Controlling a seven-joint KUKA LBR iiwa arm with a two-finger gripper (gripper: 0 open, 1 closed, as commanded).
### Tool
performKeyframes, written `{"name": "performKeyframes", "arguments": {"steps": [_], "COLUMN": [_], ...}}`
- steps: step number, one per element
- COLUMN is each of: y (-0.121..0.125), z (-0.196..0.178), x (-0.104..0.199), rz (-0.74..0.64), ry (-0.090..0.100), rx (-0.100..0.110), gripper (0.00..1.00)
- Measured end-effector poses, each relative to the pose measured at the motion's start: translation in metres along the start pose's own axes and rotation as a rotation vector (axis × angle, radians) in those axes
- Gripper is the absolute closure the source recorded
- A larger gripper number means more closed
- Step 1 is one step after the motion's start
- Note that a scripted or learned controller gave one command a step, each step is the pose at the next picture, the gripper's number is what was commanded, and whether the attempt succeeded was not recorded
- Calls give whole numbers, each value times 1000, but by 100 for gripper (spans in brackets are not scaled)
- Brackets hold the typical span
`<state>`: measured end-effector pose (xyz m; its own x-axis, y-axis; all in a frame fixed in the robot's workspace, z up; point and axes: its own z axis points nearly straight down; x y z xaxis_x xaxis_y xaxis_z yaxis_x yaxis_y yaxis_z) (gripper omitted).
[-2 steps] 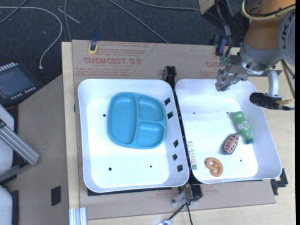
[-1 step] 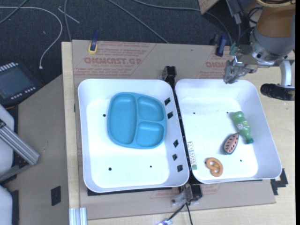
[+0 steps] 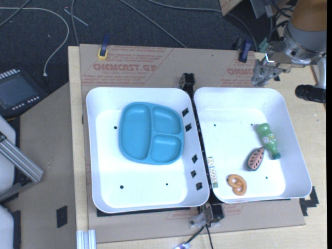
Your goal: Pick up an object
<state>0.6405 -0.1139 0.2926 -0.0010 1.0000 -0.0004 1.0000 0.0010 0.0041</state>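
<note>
— What lies nearest to the hand (image 3: 264, 72)?

— A blue clamp (image 3: 244, 50), just beside it, on the printed cardboard sheet (image 3: 155, 61) that covers the surface. The far rim of one white bin (image 3: 290, 118) is close under the hand.

— And farther from the hand?

— The second white bin (image 3: 91, 139), touching the first one, with black clips (image 3: 193, 139) between them. Well apart from the hand are another clamp (image 3: 104, 48), thin cables (image 3: 57, 14) on the dark floor, and a black device (image 3: 18, 90).
</note>
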Motion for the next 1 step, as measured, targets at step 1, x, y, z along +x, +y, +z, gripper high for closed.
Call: {"name": "performKeyframes", "arguments": {"steps": [1], "y": [-19], "z": [20], "x": [55], "rz": [-4], "ry": [3], "rx": [8], "gripper": [100]}}
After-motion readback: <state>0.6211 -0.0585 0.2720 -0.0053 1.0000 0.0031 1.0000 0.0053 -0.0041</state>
